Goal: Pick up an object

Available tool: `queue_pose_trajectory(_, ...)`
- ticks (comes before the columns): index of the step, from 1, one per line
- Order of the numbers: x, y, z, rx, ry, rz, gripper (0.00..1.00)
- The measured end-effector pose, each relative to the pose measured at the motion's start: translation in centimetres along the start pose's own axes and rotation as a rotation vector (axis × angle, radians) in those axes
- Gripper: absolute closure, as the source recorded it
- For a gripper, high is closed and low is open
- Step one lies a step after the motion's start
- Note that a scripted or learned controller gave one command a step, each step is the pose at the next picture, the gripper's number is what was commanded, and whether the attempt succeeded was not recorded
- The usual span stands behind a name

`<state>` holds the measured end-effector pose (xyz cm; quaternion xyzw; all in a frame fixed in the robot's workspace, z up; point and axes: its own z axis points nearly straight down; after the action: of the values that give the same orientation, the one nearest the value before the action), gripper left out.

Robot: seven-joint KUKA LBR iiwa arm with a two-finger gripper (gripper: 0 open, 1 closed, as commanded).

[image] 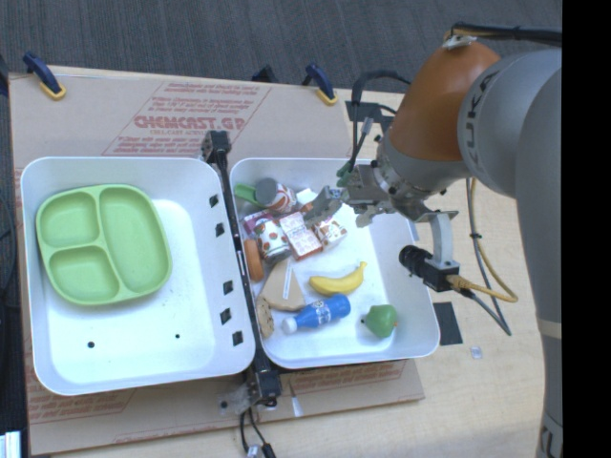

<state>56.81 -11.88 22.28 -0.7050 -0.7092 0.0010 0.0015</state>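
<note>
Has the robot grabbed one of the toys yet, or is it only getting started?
Done: the gripper has reached the right bin, at the top of the toy pile.
In hand: nothing that I can see. I can't tell whether it has caught anything.
Left: the whole pick. The banana, the blue bottle and the green apple lie in the bin. The green tray sits in the left bin.

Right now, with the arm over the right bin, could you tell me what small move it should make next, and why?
Probably lower the gripper straight down a little toward the small cartons below it. It sits over the back of the right bin, where items are crowded, with nothing seen in its grasp. The banana and green apple lie nearer the front.
</note>
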Motion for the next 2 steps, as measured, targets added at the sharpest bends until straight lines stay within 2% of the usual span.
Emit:
queue_pose_trajectory(1, 9.0, -0.4, -5.2, -0.003, 0.000, -0.001, 0.00)
queue_pose_trajectory(2, 15.2, -2.1, -6.0, -0.001, -0.001, -0.002, 0.00)
